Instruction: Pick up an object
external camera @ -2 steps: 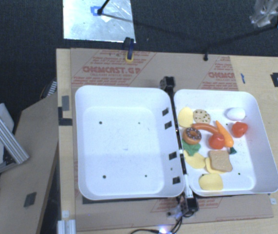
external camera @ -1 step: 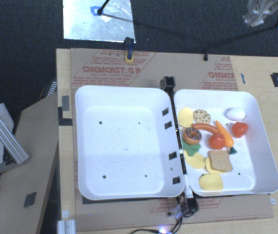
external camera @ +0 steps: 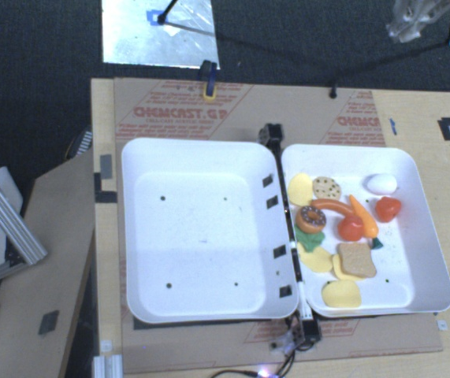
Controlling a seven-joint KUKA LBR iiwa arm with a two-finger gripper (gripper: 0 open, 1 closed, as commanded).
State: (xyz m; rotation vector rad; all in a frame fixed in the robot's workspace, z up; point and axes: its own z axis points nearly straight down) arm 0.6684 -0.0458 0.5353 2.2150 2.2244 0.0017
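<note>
Gripper (external camera: pixel 415 12) positioned at far right, high above the bench (external camera: pixel 303 105), well apart from both bins; whether it is open or closed cannot be determined. Right bin (external camera: pixel 425 235) contains clustered toy food: egg (external camera: pixel 381 183), cookie (external camera: pixel 326 187), doughnut (external camera: pixel 312 217), carrot (external camera: pixel 363 215), tomato (external camera: pixel 388 208), bread slice (external camera: pixel 356 260). Left bin (external camera: pixel 201 235) sits beside it, touching.

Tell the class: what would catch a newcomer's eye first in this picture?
The bright toy food heaped in the right bin: a white egg, a tomato, a carrot and a donut. The gripper hangs at top right, far above the bins.
</note>
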